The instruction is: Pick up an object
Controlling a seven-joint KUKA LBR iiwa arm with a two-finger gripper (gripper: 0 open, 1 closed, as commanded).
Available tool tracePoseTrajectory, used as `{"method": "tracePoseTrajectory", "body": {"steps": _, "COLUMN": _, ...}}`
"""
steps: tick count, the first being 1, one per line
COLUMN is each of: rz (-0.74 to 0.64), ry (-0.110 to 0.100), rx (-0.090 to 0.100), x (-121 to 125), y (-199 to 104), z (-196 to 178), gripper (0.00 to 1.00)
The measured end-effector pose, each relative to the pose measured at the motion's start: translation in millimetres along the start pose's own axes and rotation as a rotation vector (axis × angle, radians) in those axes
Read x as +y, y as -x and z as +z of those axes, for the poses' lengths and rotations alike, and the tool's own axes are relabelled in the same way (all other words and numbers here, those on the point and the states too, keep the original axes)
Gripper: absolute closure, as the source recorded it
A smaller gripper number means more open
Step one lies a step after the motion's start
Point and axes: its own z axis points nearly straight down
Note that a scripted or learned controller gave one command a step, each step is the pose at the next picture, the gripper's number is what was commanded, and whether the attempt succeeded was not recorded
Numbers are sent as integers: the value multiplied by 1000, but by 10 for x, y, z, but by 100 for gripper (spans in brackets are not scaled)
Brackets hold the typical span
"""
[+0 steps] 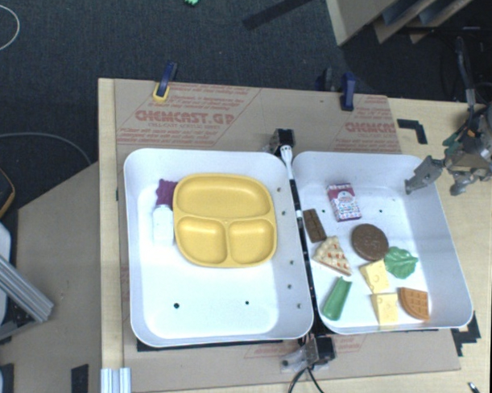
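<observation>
Two-finger gripper (440,176) hangs at the far right rim of the right shallow white bin (438,231), fingers spread, gripping nothing. Candidate object: small red-and-white carton (343,201), lying flat left of the gripper, apart from the other toy foods. Judged light, stiff, slightly slick; grasp across its narrow sides.

Left of the gripper (442,176), both bins (217,320) look like smooth glossy white plastic, the yellow tray (225,217) is shiny plastic, bench top (108,227) looks like matt cardboard.
</observation>
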Motion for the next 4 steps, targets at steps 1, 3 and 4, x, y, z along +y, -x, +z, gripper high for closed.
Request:
{"method": "tracePoseTrajectory", "body": {"steps": 1, "rz": -3, "ry": 14, "rx": -4, "x": 28, "y": -5, "z": -81, "gripper": 0}}
{"method": "tracePoseTrajectory", "body": {"steps": 3, "rz": -4, "ry": 7, "rx": -1, "x": 31, "y": -51, "z": 1191, "gripper": 0}}
{"method": "tracePoseTrajectory", "body": {"steps": 4, "rz": -4, "ry": 9, "rx": -2, "x": 34, "y": -63, "z": 1432, "gripper": 0}}
